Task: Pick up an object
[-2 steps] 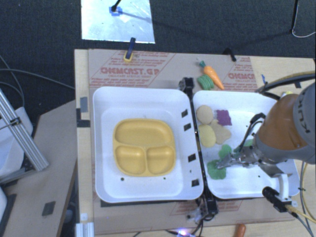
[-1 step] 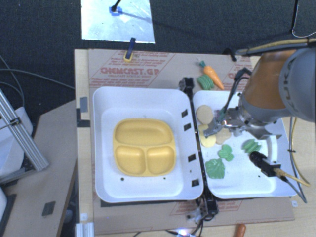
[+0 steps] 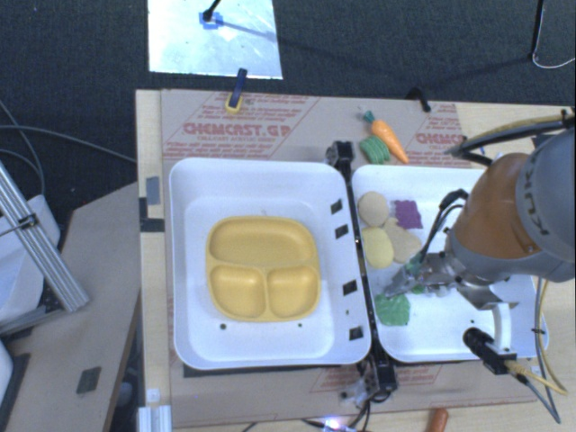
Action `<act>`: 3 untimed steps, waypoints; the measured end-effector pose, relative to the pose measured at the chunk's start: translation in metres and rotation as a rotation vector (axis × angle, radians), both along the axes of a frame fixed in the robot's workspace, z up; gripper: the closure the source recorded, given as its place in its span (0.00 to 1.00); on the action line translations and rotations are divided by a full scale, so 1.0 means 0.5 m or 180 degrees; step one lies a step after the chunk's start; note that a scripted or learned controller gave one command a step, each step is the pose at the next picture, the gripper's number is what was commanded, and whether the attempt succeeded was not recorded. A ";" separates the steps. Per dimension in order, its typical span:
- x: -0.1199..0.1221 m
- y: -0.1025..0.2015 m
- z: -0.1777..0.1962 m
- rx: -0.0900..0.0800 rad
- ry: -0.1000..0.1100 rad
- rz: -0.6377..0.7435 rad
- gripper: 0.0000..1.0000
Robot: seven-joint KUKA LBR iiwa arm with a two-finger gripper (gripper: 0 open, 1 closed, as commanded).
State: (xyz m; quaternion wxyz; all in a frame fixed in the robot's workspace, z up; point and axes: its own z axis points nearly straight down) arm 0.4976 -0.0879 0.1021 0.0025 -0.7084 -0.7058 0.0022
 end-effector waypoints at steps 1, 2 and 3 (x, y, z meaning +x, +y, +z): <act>-0.023 -0.009 -0.025 0.0001 -0.0018 0.0013 0.00; -0.020 -0.005 0.052 -0.0003 -0.0035 0.0026 0.00; -0.019 0.076 0.171 0.0001 -0.0042 0.0037 0.00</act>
